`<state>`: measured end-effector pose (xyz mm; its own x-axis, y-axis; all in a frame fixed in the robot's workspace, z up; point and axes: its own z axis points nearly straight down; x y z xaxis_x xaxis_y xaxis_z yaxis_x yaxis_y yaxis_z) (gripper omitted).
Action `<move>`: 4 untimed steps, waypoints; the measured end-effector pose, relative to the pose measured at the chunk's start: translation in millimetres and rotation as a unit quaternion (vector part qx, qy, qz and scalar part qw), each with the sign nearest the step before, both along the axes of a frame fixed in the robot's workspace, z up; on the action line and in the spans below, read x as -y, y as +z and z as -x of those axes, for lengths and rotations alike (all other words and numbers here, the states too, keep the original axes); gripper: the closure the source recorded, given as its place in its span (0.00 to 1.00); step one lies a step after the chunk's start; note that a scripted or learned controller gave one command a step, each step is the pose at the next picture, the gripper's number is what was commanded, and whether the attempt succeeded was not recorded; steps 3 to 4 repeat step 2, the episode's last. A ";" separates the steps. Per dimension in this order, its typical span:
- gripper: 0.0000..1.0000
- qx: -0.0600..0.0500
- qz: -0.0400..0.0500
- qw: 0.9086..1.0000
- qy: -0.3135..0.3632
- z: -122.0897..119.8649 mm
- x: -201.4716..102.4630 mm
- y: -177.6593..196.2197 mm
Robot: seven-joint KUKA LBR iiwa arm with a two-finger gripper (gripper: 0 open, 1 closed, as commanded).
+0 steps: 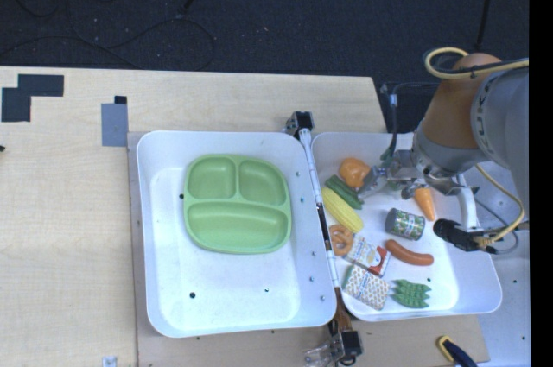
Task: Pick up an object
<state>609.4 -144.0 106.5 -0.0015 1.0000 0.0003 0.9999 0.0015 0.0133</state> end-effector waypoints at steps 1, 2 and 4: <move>0.00 -0.008 0.000 1.000 0.000 -34.2 -21.6 -19.4; 1.00 -0.010 0.000 1.000 0.001 -33.8 -21.6 -10.1; 1.00 -0.010 0.000 1.000 0.001 -33.8 -21.6 -10.1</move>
